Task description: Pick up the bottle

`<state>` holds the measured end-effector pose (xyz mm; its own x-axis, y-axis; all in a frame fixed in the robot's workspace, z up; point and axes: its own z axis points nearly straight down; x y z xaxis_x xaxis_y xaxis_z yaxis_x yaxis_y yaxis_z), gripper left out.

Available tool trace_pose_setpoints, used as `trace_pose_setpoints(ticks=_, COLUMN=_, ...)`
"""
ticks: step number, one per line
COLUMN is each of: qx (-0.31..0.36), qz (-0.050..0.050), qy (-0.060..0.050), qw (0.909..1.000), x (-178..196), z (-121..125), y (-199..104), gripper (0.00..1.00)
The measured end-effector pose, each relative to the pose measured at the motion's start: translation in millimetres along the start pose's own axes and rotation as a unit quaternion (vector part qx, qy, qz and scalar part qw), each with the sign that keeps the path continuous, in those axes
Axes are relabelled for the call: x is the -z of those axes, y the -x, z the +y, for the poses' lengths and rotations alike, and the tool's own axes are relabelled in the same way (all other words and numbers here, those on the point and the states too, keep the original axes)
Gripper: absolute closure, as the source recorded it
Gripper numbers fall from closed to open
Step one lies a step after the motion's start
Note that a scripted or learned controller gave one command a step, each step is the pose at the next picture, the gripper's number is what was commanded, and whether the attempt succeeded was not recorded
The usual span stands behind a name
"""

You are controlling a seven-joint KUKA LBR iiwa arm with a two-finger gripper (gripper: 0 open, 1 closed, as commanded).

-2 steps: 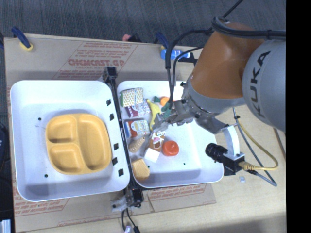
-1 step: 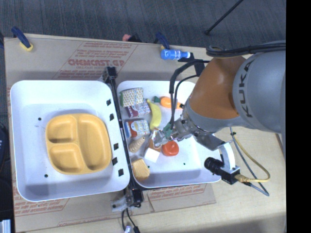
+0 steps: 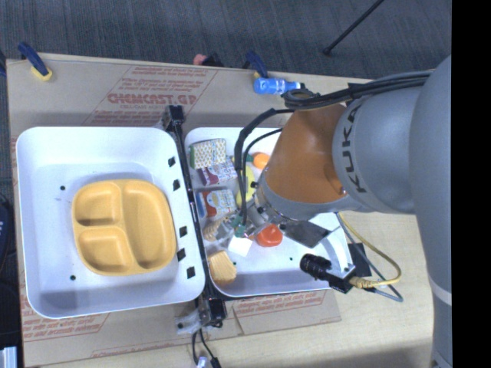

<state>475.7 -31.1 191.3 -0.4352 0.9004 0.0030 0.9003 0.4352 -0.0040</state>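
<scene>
The arm's orange band and grey wrist cover the middle of the right bin (image 3: 307, 280). My gripper (image 3: 246, 225) points down at the bin's left half, mostly hidden under the wrist. Beside it to the left lies a clear object with red-and-white labels (image 3: 219, 190), which looks like the bottle, stretched along the bin's left wall. A round orange-red cap-like piece (image 3: 269, 237) sits just right of the gripper. Nothing is visibly held.
A speckled packet (image 3: 209, 153), a white scrap (image 3: 240, 246), a tan sponge-like block (image 3: 222, 267) and an orange item (image 3: 261, 159) crowd the right bin. The left bin (image 3: 38, 205) holds a yellow divided plate (image 3: 123, 225). A blue clamp (image 3: 271, 86) sits behind.
</scene>
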Motion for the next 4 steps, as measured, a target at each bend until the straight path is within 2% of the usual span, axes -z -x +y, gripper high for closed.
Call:
trace_pose_setpoints(ticks=1, qx=0.012, qz=-0.002, qy=0.002, qw=0.9999, x=107.4, z=-11.0, y=24.5, gripper=1.00)
trace_pose_setpoints(ticks=2, qx=-0.133, qz=-0.001, qy=0.002, qw=0.9911, x=99.0, z=-37.4, y=77.6, gripper=1.00)
trace_pose_setpoints(ticks=3, qx=-0.202, qz=0.001, qy=0.000, qw=0.9794, x=-0.4, z=-12.0, y=24.5, gripper=1.00)
trace_pose_setpoints(ticks=4, qx=-0.259, qz=0.000, qy=0.001, qw=0.9659, x=34.2, z=8.3, y=-16.3, gripper=1.00)
